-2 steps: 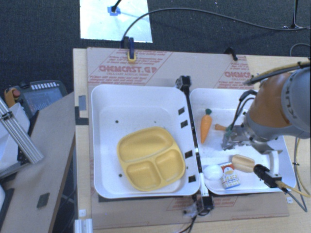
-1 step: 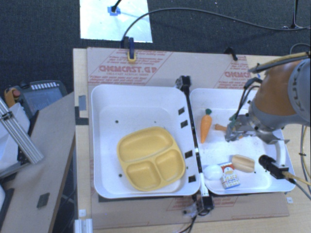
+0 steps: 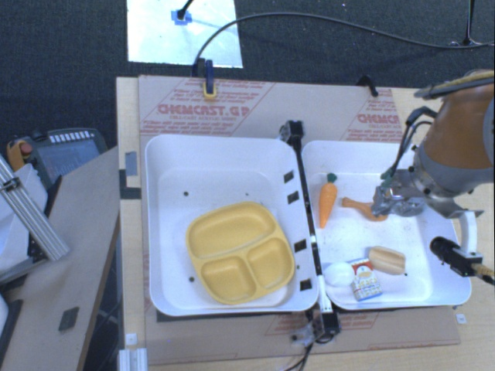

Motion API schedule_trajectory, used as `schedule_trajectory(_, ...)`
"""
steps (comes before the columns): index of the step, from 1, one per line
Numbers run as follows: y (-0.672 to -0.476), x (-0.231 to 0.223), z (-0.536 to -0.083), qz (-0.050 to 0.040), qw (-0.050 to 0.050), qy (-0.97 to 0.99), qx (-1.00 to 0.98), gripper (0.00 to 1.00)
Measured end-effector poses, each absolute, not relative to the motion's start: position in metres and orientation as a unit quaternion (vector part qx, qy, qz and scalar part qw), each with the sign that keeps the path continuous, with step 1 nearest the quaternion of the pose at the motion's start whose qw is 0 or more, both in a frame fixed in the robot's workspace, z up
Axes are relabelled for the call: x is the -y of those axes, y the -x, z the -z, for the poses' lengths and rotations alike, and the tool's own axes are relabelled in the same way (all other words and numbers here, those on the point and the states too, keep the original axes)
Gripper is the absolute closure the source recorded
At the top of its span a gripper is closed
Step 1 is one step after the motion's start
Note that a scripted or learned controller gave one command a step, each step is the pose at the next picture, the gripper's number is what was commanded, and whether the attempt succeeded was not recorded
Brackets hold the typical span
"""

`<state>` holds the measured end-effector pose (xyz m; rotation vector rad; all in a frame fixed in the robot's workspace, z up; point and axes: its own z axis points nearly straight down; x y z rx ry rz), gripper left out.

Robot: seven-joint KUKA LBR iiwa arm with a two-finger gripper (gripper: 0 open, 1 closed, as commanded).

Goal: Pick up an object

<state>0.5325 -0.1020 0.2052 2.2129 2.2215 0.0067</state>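
Note:
In the right bin [image 3: 433, 288] lie an orange carrot [image 3: 328, 200], a brown spoon-like piece [image 3: 357, 205], a tan bread roll [image 3: 387, 260], a small white ball [image 3: 337, 273] and a small printed carton [image 3: 365, 280]. My gripper [image 3: 389, 204] is low over the right bin, at the right end of the brown piece. Whether anything is between its fingers is hidden by the wrist. The left bin [image 3: 224, 161] bears a yellow sectioned tray [image 3: 240, 251].
The grey arm with its orange band [image 3: 460, 130] reaches in over the right bin's right side. A black divider with clips [image 3: 303, 207] runs between the bins. A cardboard sheet [image 3: 255, 103] lies under both.

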Motion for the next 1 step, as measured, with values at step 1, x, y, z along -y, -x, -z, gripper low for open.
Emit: schedule_trajectory(1,-0.5335,0.1021,-0.2086,-0.0009,0.001,-0.706,-0.708,1.00)
